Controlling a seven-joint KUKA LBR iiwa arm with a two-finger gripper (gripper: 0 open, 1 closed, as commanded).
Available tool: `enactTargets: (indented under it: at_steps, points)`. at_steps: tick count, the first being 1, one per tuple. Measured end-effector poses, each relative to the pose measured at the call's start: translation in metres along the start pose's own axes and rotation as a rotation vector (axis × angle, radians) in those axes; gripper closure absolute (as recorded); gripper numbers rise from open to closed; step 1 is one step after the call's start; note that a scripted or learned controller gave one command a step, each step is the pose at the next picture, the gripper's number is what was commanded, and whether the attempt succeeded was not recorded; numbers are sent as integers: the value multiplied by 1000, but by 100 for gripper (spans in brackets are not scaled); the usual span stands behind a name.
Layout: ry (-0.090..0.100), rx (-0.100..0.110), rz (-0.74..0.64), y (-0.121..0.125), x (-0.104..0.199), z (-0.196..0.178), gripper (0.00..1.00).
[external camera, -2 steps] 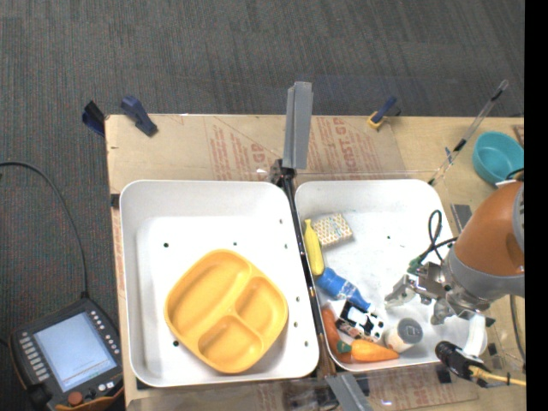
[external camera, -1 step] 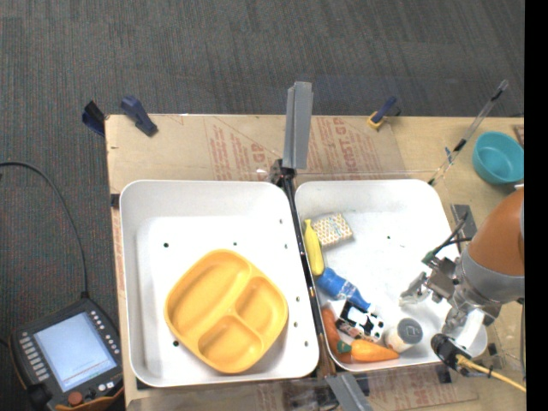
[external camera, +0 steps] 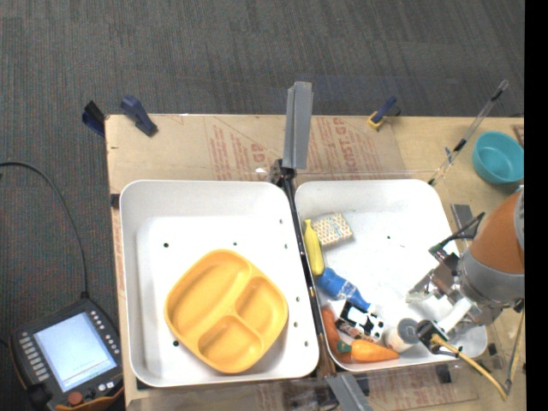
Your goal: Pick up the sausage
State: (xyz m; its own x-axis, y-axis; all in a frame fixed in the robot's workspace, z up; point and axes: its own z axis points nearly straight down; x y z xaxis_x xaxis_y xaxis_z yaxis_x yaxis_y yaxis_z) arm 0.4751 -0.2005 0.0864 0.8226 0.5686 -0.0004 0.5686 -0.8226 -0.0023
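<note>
The claw [external camera: 431,291] hangs low over the right bin [external camera: 394,204] (near its right wall); a yellow tray [external camera: 226,310] lies in the left bin [external camera: 171,221].

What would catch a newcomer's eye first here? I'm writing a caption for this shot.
The yellow divided plate lying in the left bin stands out first. Next comes the clutter along the right bin's left and near edges: a banana, a blue bottle and a carrot. The arm's gripper hangs over that bin's near right corner.

Red printed lettering runs along the far edge of the bench [external camera: 248,148], too faint to read
</note>
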Motion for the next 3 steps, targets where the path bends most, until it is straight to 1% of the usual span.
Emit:
enactTargets:
  at_steps: [1,2,3]
  points:
    - [5,3,311,9,-3,-2,0]
    - [-1,9,305,7,-2,-9,100]
    - [-3,3,399,-15,11,-47,100]
